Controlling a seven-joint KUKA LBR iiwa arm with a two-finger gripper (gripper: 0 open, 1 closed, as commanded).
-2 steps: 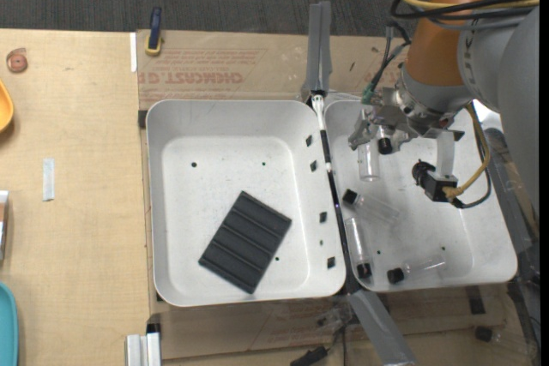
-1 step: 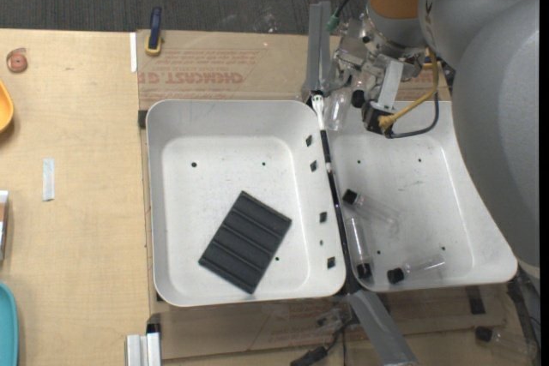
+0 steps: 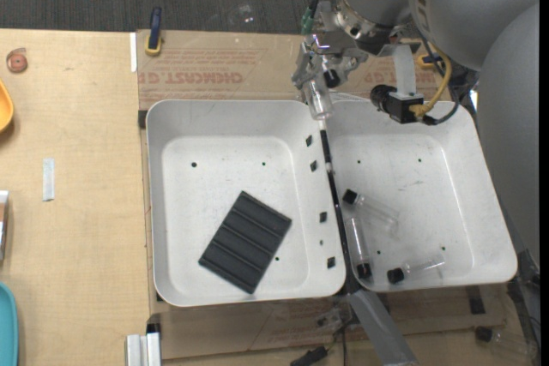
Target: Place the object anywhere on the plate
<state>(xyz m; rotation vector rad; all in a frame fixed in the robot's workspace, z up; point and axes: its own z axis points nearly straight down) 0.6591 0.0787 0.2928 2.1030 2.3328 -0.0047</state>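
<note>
The plate [image 3: 246,241] is a dark ribbed rectangle lying at a slant on the floor of the left bin [image 3: 171,141], toward its front. My gripper [image 3: 318,84] hangs over the rear end of the wall between the two bins, well behind and to the right of the plate. A small clear tube [image 3: 319,105] sticks down from between its fingers, so the gripper is shut on it. The tube is in the air above the divider and touches neither bin floor.
The right bin [image 3: 463,184] holds other clear pieces with black caps: one along the divider [image 3: 356,244], one near the front wall [image 3: 416,270], one mid-floor [image 3: 377,214]. A black cable and connector [image 3: 399,103] hang from the wrist over the right bin's rear.
</note>
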